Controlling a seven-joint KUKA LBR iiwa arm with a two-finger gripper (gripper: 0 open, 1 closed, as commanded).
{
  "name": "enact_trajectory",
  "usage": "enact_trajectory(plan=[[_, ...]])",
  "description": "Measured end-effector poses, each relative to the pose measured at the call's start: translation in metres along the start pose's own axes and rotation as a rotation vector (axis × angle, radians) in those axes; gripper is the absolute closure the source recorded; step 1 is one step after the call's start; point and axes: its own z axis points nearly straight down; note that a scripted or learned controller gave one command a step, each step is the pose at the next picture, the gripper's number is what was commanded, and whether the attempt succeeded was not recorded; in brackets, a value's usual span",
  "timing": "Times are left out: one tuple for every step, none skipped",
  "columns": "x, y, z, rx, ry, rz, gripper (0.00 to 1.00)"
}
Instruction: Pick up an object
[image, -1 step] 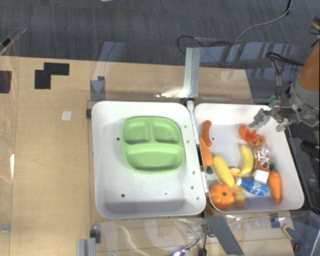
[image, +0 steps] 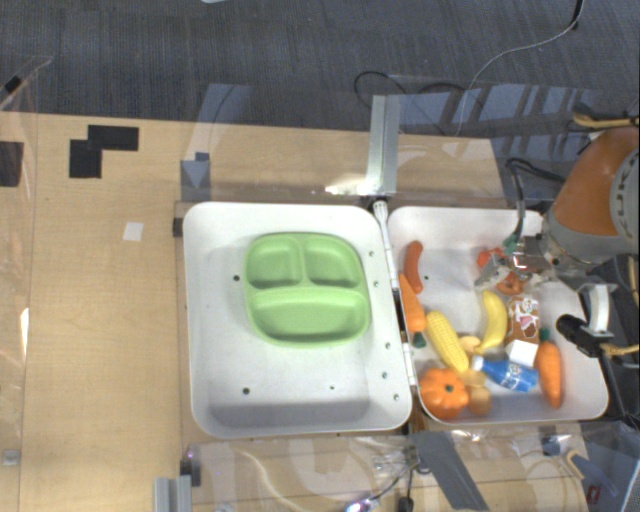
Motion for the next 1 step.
enact_trajectory(plan=[[0.0002, 0.0015, -0.0109, -0.004, -0.001, -0.001, 1.00]])
